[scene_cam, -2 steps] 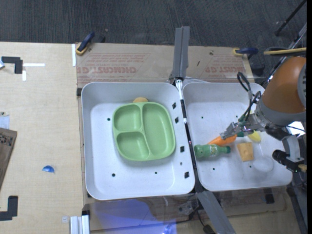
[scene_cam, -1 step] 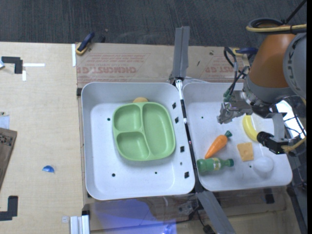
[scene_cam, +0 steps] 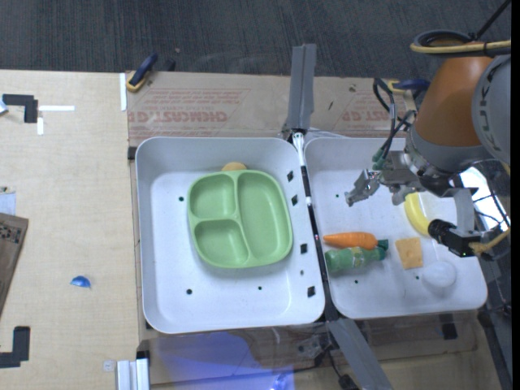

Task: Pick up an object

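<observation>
In the right-hand shallow white bin [scene_cam: 357, 303], an orange plastic carrot [scene_cam: 351, 240] lies on its side near the left wall, and just below it, touching or nearly so, lies a green plastic bottle-shaped toy [scene_cam: 354, 258]. To their right sits a yellow-orange wedge like a piece of cheese [scene_cam: 411, 253], and beyond that a pale round white object [scene_cam: 440, 275] near the bin's lower right corner. A yellow plastic banana [scene_cam: 416, 214] curves upright above the wedge, partly hidden by the arm.

The claw [scene_cam: 360, 190] hangs over the upper middle of this bin, pointing left, apart from all of these things; nothing shows between its fingers, and whether they are spread or closed cannot be told.

The left-hand white bin [scene_cam: 162, 295] holds a light green three-compartment plastic plate [scene_cam: 240, 218], with a small yellowish object [scene_cam: 234, 167] peeking out behind its top edge. Both bins rest on the tabletop [scene_cam: 61, 218].
</observation>
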Robot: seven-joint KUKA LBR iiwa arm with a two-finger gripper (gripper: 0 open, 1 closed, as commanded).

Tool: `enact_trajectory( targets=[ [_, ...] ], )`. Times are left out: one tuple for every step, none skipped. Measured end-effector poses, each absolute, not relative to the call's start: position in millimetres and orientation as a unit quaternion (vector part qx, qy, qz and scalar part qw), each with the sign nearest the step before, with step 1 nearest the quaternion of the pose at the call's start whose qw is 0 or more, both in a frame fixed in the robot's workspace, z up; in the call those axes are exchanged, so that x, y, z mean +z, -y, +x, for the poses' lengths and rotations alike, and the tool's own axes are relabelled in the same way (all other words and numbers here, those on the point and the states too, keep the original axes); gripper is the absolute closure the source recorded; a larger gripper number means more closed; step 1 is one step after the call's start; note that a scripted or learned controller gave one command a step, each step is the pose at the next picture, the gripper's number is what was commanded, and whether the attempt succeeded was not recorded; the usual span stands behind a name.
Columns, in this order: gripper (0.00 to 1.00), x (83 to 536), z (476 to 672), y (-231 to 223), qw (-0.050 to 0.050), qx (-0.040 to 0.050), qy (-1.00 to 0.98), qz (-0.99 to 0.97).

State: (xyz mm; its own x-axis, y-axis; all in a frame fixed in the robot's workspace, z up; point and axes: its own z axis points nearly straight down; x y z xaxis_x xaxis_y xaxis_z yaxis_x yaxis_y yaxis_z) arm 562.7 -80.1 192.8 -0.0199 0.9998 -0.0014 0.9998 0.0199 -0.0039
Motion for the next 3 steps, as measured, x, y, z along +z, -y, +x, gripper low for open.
enact_trajectory(
  targets=[
    [0.00,99.5,531.1,135.6,-0.006,-0.0054,0.771,-0.637],
    [1.00,107.8,532.5,136.3,-0.007,-0.0056,0.770,-0.638],
    [0.00,107.8,532.4,136.4,-0.007,-0.0055,0.770,-0.638]
  ],
)
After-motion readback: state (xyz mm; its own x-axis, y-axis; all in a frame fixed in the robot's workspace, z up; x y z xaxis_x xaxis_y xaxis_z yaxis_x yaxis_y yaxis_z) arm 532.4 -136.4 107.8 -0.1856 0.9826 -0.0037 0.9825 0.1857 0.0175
